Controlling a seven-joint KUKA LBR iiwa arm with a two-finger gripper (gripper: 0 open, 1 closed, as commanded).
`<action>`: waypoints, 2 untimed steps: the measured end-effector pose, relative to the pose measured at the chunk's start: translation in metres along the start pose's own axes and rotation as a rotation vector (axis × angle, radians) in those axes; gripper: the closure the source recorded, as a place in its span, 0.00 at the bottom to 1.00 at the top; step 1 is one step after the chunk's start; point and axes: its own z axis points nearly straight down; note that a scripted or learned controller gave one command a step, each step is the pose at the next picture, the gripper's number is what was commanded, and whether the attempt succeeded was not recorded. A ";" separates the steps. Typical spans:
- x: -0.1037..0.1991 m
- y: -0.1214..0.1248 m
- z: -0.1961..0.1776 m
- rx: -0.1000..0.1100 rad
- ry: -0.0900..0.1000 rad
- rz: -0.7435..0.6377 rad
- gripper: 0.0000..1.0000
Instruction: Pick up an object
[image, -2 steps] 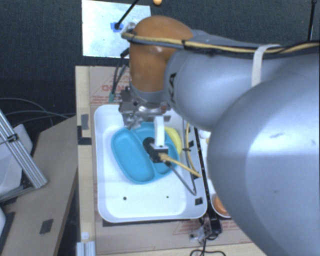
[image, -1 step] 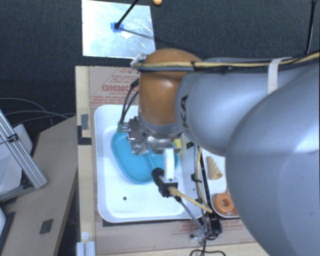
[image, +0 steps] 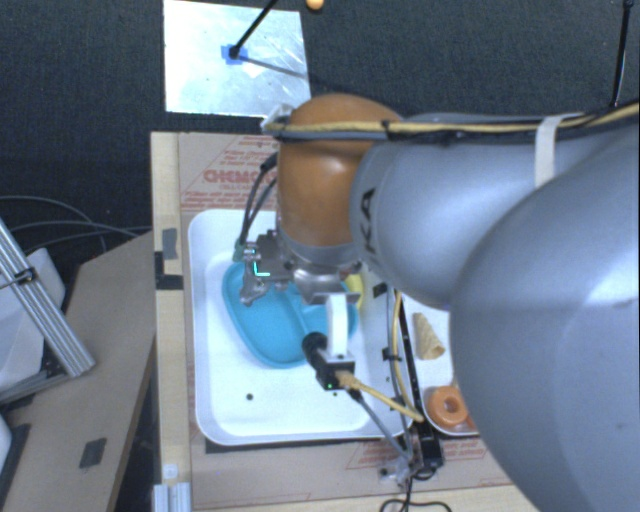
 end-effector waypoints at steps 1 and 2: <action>-0.038 0.032 0.147 -0.006 -0.003 0.003 0.00; -0.084 0.072 0.141 0.002 0.006 -0.009 0.00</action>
